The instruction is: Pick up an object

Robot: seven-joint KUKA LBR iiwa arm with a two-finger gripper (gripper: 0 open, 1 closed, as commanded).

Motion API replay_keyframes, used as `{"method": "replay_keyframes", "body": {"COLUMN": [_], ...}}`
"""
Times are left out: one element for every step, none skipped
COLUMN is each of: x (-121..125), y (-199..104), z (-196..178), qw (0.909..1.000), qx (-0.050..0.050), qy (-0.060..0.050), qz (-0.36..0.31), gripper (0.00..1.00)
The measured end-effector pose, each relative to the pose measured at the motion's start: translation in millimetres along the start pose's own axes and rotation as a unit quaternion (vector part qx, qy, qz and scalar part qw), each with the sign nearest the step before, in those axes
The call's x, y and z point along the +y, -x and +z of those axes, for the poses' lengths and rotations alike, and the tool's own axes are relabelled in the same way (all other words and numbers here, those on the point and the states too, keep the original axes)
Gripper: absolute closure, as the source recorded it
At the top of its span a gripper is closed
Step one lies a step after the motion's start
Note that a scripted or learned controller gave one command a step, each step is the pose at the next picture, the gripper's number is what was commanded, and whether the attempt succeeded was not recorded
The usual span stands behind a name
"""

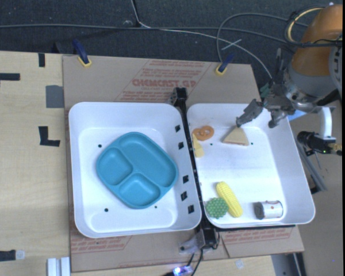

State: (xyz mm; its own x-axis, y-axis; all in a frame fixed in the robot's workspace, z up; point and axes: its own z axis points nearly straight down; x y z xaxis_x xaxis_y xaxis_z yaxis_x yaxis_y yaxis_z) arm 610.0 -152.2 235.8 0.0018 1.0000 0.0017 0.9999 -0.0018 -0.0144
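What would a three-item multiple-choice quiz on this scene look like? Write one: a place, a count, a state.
1. Where is the blue tray?
A. left bin
B. right bin
C. on the cardboard

2. How many compartments does the blue tray have?
A. two
B. three
C. five

3. How does the tool stand?
A. fingers spread over the right bin's far edge
B. shut on the corn cob
C. resting in the left bin

Answers: 1 A, the tray lies inside the left bin. 2 B, two small compartments and one large show. 3 A, both fingers stand apart above the right bin, beside the tan wedge; the corn cob lies untouched near the front.
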Motion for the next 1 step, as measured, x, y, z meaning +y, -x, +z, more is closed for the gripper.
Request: {"method": "replay_keyframes", "body": {"x": [2.4], "y": [-0.4], "z": [-7.9], "qw": [1.0], "qx": [-0.001], "qy": [0.006], "qz": [-0.002], "gripper": [0.0]}}
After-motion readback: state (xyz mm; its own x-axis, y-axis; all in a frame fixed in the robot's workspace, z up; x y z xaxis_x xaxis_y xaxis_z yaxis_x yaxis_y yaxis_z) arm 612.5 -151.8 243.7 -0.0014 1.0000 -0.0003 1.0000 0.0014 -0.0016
